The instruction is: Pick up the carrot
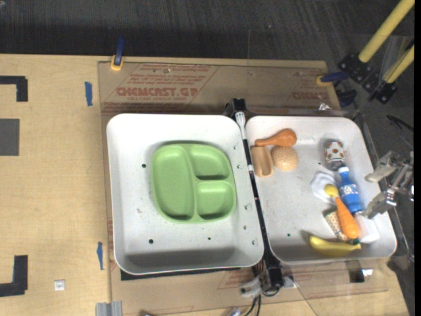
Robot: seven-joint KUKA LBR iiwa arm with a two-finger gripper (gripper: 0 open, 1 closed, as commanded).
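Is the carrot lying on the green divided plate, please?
No, the carrot lies in the right bin, beside the blue bottle; the green plate sits in the left bin.

Gripper [388, 186] sits at the right edge of frame, metal parts only partly in view, arm cut off by the edge; can't tell finger state. Carrot [346, 220]: its upper end is tucked under the blue bottle [348, 193], lower end overlaps a small netted item [335, 222] too small to identify. White piece [322, 180] beside the bottle, shape unclear. Small round item [334, 151] with red dots: too small to name. Yellow poles [392, 20] at top right are cut by the frame edge. Print on the cardboard sheet [158, 84] is blurred, unreadable.
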